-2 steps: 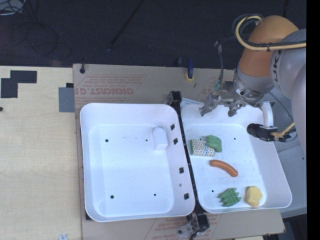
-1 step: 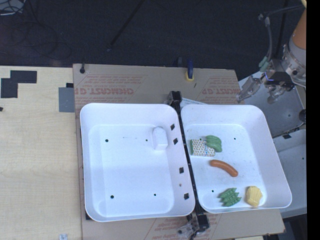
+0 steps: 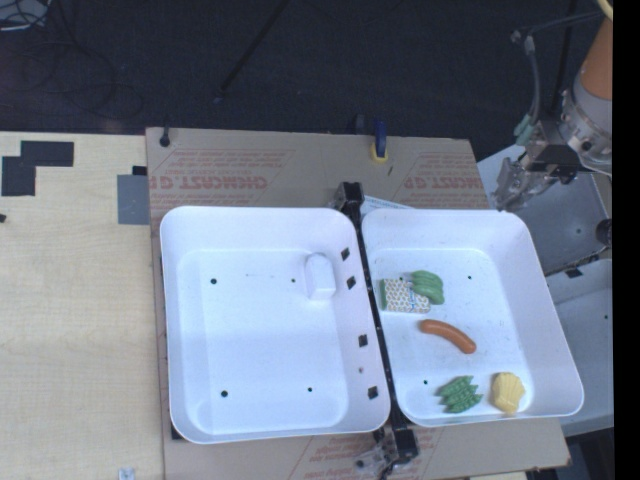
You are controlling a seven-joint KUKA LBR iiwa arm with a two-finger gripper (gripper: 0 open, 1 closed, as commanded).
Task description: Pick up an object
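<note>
Objects for picking lie in the right bin [image 3: 540, 298]: an orange toy sausage [image 3: 447, 335] sits near the bin's middle, angled down toward the right. Just above it, a green toy vegetable [image 3: 428, 285] touches a small patterned white-and-green item [image 3: 403, 295] on its left. Near the bin's front edge, a leafy green toy [image 3: 459, 394] rests close beside a yellow toy resembling a corn cob [image 3: 508, 392]. A white object [image 3: 320, 274], hard to make out against the plastic, sits alone in the upper right part of the left bin [image 3: 185, 318]. Both bins stand side by side on a brown cardboard sheet [image 3: 260, 168] with red lettering, joined along the middle by a row of black clips [image 3: 352, 282]. A blue-and-yellow clamp [image 3: 380, 140] grips the sheet's far edge. The gripper [image 3: 518, 176] hangs beyond the right bin's far right corner, above the bench and apart from every toy; nothing is visible between its fingers, and whether they are spread or closed cannot be told. The arm's orange band [image 3: 608, 63] shows at the top right.
</note>
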